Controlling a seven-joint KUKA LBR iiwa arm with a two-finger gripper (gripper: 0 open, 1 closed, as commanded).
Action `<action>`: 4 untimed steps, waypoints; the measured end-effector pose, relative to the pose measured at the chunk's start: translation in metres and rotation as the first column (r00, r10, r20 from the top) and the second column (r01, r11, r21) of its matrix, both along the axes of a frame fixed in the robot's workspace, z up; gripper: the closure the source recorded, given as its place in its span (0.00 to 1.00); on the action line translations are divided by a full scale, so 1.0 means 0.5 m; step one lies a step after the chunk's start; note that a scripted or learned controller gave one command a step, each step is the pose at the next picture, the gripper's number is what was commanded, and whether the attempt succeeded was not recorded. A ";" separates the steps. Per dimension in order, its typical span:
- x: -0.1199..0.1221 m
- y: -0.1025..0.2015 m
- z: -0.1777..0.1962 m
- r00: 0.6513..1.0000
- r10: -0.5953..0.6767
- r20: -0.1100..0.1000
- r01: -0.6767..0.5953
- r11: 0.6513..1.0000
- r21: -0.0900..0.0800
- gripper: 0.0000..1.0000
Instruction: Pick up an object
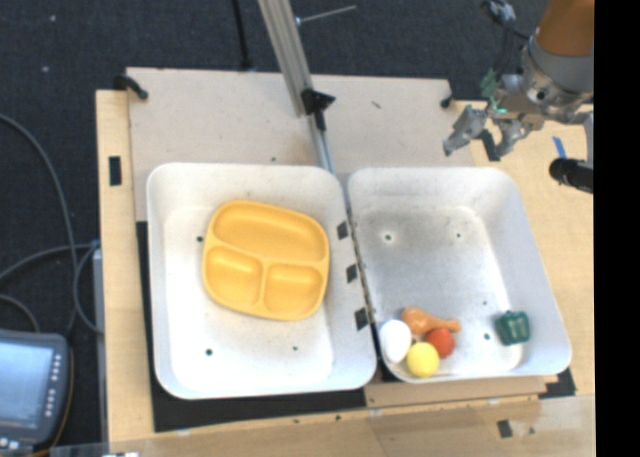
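In the right bin [440, 245], near its front edge, lies a small cluster: a white egg-shaped piece [395, 340], a yellow ball [423, 359], a red piece [442, 342] and an orange piece [428, 323]. A small green object [513, 327] sits by the right wall. My gripper [482, 135] hangs above the bench behind the right bin's far edge, its two fingers spread apart with nothing between them. The grey arm with its orange band [568, 15] reaches in from the upper right.
The left bin [180, 345] bears a yellow divided plate [266, 259]. A slanted metal pole [285, 35] rises behind the bins, ending at a clamp near their shared far corner. Cables lie at the left, and a screen device [30, 385] at the lower left.
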State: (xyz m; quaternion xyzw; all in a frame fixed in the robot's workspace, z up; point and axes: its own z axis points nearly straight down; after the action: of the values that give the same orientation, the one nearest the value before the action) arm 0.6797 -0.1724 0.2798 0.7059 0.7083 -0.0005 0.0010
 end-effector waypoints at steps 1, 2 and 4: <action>0.000 -0.001 0.000 1.000 0.001 -0.001 -0.001 1.000 -0.001 0.00; -0.010 -0.002 -0.086 1.000 -0.003 -0.003 0.003 1.000 0.000 0.00; -0.021 -0.020 -0.290 1.000 -0.007 -0.004 0.007 1.000 0.000 0.00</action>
State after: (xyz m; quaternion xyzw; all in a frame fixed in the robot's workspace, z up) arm 0.6691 -0.1825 0.1346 0.7083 0.7059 -0.0017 -0.0003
